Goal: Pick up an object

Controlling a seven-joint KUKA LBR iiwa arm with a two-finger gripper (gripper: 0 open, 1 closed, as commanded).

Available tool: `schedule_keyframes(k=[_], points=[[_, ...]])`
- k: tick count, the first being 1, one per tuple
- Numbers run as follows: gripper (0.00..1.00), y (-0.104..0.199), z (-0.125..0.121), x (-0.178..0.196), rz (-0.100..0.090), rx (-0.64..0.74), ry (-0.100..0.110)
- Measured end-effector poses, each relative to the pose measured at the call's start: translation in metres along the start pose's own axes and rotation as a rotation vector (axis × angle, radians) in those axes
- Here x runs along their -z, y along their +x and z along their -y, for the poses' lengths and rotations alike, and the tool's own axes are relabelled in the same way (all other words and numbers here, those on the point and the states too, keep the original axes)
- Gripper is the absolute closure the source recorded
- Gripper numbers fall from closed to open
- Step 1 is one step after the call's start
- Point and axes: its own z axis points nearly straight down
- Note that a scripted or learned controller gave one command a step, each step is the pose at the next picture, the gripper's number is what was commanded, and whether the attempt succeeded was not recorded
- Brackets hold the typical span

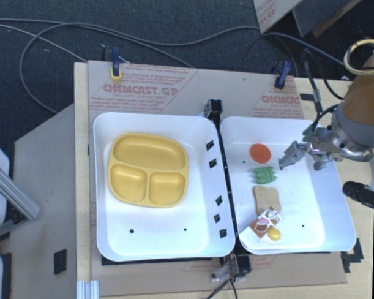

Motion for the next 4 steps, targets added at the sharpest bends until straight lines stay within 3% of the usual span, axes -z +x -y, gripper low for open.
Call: schedule_keyframes(k=[1,3,4], points=[[0.00,0.006,-0.003,-0.061,-0.001,0.000,0.005],[0.00,0.008,-0.006,-0.145,-0.002,0.000,0.005],[1.00,0.008,-0.007,-0.131,-0.001,-0.001,-0.001]])
